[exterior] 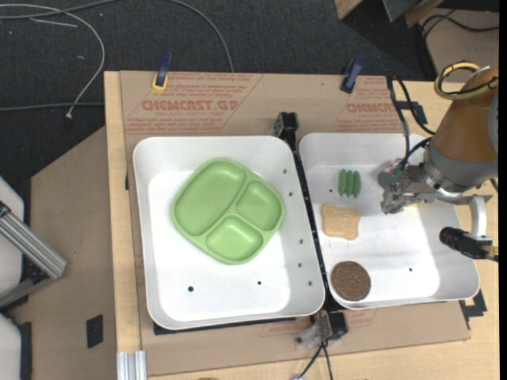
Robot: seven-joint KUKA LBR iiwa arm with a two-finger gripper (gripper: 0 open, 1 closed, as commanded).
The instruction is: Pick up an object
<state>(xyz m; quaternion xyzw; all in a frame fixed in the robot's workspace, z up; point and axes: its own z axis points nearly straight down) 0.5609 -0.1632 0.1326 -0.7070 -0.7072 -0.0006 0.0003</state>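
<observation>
Green and three-sectioned, a plastic plate (228, 210) lies in the middle of the left bin (158, 291). In the right bin (444, 279), a small green ridged piece (348, 183) sits near the upper left, a tan bread-like slice (341, 222) just below it, and a brown round patty (350, 280) by the front rim. The gripper (394, 190) hovers right of the green piece, touching nothing; whether the fingers are spread cannot be told. Cardboard covers the tabletop (131, 133).

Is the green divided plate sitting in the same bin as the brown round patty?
No, the green divided plate lies in the left bin, while the brown round patty sits in the right bin.
</observation>
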